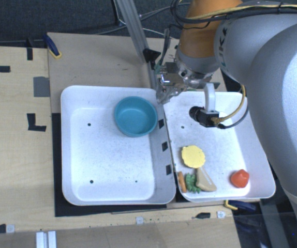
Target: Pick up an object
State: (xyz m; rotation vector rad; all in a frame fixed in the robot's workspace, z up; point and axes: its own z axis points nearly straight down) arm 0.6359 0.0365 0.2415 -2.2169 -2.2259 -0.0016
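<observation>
Gripper: the gripper (165, 93) hangs over the far end of the divide between the two bins, just right of the blue bowl; whether it is wide or narrow I cannot tell, and nothing is seen held in it.
Blue bowl: the blue bowl (135, 116) stands upright in the far right part of the left bin (86, 185), nearest to the gripper. It looks like light, stiff plastic with a smooth, probably slippery wall; the thin rim is the likely hold, one side inside and one outside.
Yellow disc: a flat yellow disc (193, 156) lies in the right bin (252, 138), near the divide. Low and flat, likely hard to get under.
Small pile: a tan wedge (205, 181), something green (191, 183) and an orange stick (181, 182) lie touching at the near edge. Crowded, so a clean hold looks doubtful.
Red piece: a small round red piece (239, 178) sits apart, near right; likely light, may roll.
</observation>
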